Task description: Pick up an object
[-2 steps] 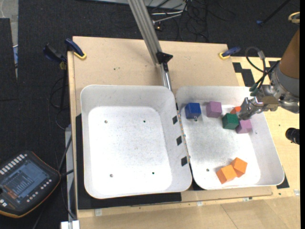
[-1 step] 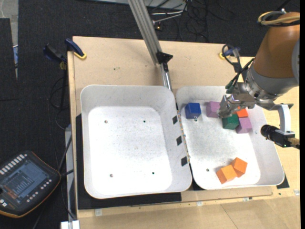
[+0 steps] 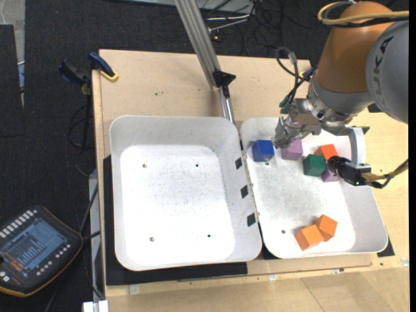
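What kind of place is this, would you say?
Most likely a robotics lab or test cell: a robot arm reaches over two white bins on a plywood bench, small coloured blocks lie in one bin, and a teach pendant sits beside the bench.

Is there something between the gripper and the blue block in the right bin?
Nothing visible does. The gripper is low over the right bin, and the blue block lies just to its left in the view with bare floor between. The purple block sits close beside the gripper, not in that gap.
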Tool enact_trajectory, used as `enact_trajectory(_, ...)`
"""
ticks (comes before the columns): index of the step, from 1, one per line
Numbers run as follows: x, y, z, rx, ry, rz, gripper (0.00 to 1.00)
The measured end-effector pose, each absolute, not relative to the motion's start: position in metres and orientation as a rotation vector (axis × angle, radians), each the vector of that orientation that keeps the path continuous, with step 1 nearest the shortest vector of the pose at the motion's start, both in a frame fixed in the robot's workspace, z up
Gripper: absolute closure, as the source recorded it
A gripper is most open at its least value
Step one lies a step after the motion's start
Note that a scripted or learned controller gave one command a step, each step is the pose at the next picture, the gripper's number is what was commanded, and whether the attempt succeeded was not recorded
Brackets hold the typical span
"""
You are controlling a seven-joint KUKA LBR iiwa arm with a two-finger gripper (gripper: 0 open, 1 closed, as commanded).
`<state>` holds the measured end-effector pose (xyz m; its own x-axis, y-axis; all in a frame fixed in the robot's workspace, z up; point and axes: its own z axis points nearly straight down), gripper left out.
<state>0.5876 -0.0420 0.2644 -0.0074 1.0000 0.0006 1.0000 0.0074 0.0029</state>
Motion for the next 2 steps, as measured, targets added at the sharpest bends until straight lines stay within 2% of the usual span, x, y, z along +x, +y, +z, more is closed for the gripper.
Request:
enact_trajectory(1,0.596,0.007,0.257,2.213,2.23,0.002,1.0)
enact_trajectory(2,0.618,0.064,0.24,2.213,2.23,0.002,1.0)
